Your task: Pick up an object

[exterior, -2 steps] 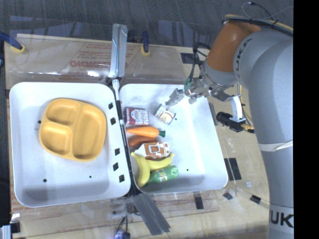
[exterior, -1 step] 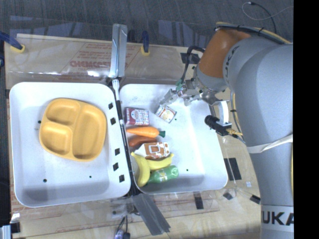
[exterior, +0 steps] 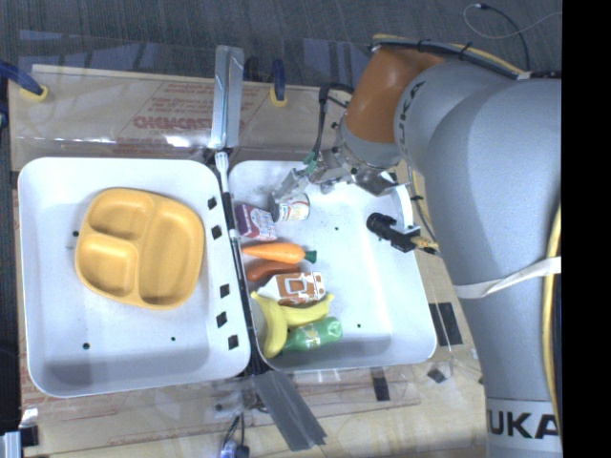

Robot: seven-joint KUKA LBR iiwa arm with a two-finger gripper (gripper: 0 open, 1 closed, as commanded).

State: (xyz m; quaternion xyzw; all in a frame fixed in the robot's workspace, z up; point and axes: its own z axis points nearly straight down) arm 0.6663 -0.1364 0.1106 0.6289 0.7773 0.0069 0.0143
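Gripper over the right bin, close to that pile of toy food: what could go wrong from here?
1. The gripper sits at the small white bottle, which lies beside the maroon packet; the fingers might catch both or knock the bottle away.
2. The orange carrot, yellow banana and green item are packed along the right white bin wall beside the divider, leaving little finger room.

I'm counting two white bins: a left bin and a right bin. I'm seeing one yellow divided plate, one carrot, one banana, one green bottle, one small carton and one dark red packet.
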